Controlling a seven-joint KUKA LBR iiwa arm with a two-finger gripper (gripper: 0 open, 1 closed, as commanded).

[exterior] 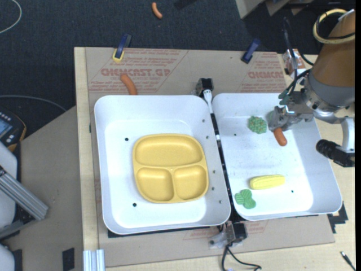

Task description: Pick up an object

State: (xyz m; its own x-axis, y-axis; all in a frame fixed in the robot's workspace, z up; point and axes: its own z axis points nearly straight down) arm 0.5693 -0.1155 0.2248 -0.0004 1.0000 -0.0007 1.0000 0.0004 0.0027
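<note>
Orange sausage (280, 136) under the jaws (278, 123), grip unclear, green broccoli (258, 125) just beside, corn cob (267, 182) well apart

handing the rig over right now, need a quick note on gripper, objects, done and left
Gripper: low in the right white bin, at the small orange sausage-shaped piece; grasp cannot be confirmed.
Same bin: fuzzy green broccoli piece beside the gripper, yellow corn cob and flat green leafy piece near the front.
Left white bin: yellow three-compartment plastic tray.
Done: approach. Left: secure a grasp and lift.
</note>
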